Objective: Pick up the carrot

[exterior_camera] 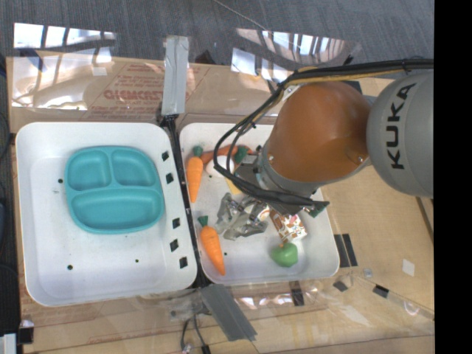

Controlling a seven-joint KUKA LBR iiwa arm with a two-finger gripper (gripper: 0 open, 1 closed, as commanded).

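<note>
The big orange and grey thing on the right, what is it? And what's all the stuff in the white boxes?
That is a robot arm. A camera above the bench looks down at a slant, and the arm reaches in from the right side of the picture. At its tip is a metal gripper, a hand with two fingers, hanging low inside the right white bin. From up here I can't tell whether it is open or shut, or whether it holds anything.

In that bin lie one carrot near the top left, another carrot near the bottom left, a small green fruit-like toy, and a little carton. More things sit half hidden under the arm.

The left white bin holds a teal plate with three sections.
</note>
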